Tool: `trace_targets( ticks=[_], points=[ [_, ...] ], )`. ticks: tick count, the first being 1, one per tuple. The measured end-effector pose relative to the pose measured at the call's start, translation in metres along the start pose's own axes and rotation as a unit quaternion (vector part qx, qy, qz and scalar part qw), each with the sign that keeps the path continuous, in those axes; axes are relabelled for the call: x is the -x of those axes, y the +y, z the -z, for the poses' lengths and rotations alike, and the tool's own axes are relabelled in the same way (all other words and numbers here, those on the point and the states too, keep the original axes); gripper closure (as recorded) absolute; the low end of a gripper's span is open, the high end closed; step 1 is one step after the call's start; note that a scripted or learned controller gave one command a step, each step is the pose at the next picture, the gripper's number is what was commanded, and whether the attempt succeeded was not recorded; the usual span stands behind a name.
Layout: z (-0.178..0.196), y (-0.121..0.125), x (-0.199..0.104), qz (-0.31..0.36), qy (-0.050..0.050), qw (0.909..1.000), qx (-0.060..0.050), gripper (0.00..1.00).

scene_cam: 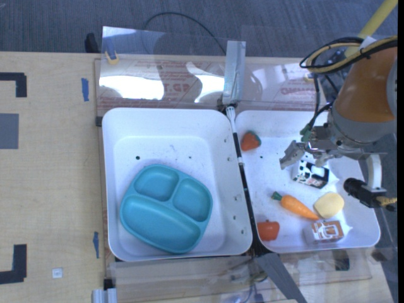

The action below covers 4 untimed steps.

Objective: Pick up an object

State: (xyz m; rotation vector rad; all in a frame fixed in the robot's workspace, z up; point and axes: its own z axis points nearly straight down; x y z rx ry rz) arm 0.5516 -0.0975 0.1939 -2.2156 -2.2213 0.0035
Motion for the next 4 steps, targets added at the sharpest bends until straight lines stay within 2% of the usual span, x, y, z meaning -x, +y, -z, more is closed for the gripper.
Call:
trace_targets(
  ticks=[1, 2, 3, 4],
  points=[
    [-0.106, -0.025, 0.002, 0.092, -0.001, 0.9957, 0.005, 0.0],
    [-0.106, -0.068, 0.002, 0.0, 0.0, 1.0, 0.007, 0.0],
    [-0.097, -0.066, 0.003, -0.001, -0.001, 1.0, 0.009, 1.0],
    [-0.011, -0.034, -0.086, -0.134, 0.0, 0.9909, 0.002, 1.0]
  ],
)
